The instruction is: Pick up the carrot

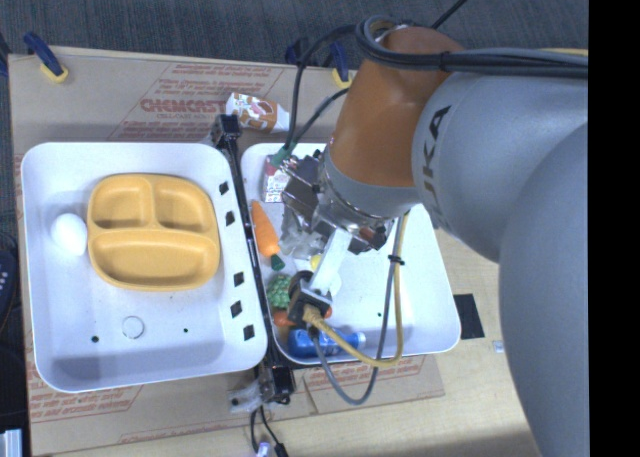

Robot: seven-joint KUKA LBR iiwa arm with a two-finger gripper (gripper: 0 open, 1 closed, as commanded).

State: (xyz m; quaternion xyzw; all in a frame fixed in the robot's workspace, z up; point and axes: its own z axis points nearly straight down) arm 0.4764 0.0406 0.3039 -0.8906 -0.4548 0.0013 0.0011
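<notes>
1. Looking from the camera view, the carrot (pixel 265 229) lies just left of the gripper (pixel 300 217), along the right bin's (pixel 425 290) wall; whether the gripper is open or closed I cannot tell.
2. Coming down off-centre could strike that wall or roll the carrot aside.

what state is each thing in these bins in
carrot: lying flat in the right bin, along its left wall
yellow tray: right side up in the left bin, compartments empty
white ball: resting beside the tray's left edge
blue thing: lying at the right bin's near edge, partly covered
</notes>
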